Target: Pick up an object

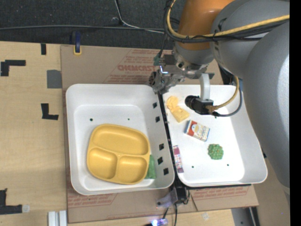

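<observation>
Hovering at the right bin's [244,173] top-left corner, the jaws [162,79] look closed on nothing, though it's hard to tell. Cheese [177,109] sits just below them, hugging the wall, so they'll probably clip the rim or shove it away.

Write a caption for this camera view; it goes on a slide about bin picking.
KUKA arm's gripper above the divide between two bins: yellow tray left; cheese wedge, small box, broccoli right.

Robotics lab, taped bench [28,126], white bins [75,98], cables [122,20]
</observation>
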Robot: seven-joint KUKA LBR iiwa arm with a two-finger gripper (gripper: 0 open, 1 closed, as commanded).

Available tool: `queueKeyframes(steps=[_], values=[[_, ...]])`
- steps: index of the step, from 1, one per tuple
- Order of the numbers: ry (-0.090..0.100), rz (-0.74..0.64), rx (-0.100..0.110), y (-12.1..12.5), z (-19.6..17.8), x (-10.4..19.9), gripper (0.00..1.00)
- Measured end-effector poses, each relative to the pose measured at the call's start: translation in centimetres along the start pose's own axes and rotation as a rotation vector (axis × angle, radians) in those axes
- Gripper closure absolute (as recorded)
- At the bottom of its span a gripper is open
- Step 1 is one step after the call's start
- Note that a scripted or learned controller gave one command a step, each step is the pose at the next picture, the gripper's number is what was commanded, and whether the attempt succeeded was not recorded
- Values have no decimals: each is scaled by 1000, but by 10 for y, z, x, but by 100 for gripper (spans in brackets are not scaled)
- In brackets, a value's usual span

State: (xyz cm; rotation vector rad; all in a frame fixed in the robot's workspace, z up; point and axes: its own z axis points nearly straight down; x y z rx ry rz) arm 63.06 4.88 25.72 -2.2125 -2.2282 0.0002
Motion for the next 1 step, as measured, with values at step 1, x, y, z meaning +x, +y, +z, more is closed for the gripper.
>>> queueKeyframes(steps=[1], values=[[-1, 2, 1, 10, 10, 41, 100]])
